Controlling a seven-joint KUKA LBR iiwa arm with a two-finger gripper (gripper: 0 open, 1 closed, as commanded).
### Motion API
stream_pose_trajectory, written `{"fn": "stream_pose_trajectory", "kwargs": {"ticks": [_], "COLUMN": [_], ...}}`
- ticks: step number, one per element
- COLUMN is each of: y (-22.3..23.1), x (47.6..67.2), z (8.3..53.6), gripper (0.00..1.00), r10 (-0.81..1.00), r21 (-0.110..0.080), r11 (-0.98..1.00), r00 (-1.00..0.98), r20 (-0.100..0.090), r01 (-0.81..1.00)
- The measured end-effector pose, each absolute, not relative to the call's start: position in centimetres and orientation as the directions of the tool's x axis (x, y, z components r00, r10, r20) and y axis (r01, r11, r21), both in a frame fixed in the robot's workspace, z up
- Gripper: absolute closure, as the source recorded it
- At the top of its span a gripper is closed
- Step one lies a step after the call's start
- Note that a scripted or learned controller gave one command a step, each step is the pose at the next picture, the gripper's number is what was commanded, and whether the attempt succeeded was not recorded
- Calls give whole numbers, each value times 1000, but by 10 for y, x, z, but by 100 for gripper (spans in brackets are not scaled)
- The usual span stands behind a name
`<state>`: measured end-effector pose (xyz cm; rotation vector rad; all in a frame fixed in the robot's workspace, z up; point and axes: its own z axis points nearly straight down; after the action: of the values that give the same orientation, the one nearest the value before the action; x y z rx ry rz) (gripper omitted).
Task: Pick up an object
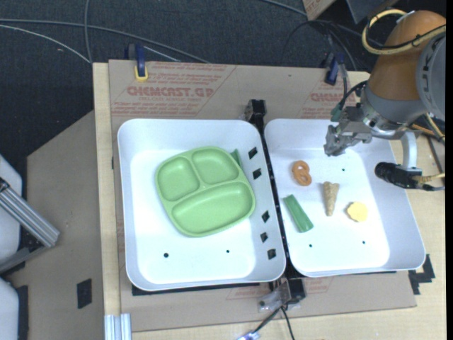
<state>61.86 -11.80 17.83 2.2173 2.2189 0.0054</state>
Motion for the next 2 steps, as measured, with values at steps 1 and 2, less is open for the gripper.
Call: {"fn": "stream_pose_trajectory", "kwargs": {"ticks": [1, 2], "y": [-119, -119], "x": [625, 626], "z": [243, 256], "gripper": [100, 100], "r10": [1000, 1000], "r21": [9, 3], "r11": [1, 1], "r00": [-1, -1], "r20": [-2, 0], "r01": [1000, 1000]}}
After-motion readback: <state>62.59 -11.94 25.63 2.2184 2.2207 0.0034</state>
